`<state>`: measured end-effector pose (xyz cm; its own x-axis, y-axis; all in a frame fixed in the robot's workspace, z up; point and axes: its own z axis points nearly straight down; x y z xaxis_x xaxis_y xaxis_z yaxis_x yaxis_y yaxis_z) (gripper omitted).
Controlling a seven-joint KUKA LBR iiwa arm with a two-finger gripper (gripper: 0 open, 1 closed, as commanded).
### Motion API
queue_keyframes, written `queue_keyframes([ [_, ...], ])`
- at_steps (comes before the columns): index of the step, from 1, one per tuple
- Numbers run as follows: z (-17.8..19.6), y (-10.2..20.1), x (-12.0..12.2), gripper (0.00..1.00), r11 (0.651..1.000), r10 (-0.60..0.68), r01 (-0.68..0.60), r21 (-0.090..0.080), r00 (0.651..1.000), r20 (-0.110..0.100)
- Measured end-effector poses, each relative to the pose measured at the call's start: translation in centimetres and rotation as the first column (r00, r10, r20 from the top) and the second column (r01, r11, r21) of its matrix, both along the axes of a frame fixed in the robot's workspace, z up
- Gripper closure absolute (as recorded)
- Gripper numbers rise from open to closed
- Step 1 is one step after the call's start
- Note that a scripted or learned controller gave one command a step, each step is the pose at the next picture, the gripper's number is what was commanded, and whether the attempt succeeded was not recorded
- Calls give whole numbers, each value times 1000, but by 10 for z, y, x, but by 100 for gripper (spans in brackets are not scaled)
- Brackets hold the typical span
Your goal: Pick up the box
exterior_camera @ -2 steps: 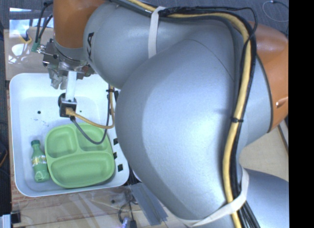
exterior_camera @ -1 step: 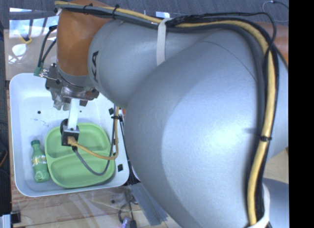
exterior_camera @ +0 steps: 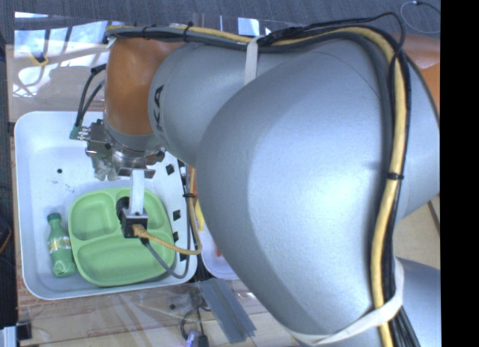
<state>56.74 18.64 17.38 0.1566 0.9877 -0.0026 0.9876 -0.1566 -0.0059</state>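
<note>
Links of the grey arm (exterior_camera: 299,188) are spread across most of the camera view, so the right bin (exterior_camera: 212,262) is covered but for a sliver of white rim, and what lies in it cannot be told. The gripper (exterior_camera: 123,162) is held over the left bin (exterior_camera: 30,151), just above a green divided plate (exterior_camera: 93,222). A green bottle (exterior_camera: 58,245) is laid between that plate and the bin's left wall.
</note>
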Motion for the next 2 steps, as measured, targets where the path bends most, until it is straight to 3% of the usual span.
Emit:
queue_keyframes([
  [1, 44, 33, -60, 100, 1000, -14, 14, 1, 1000, 2],
  [2, 13, 8, -87, 100, 987, -163, 163, 0, 987, 1],
])
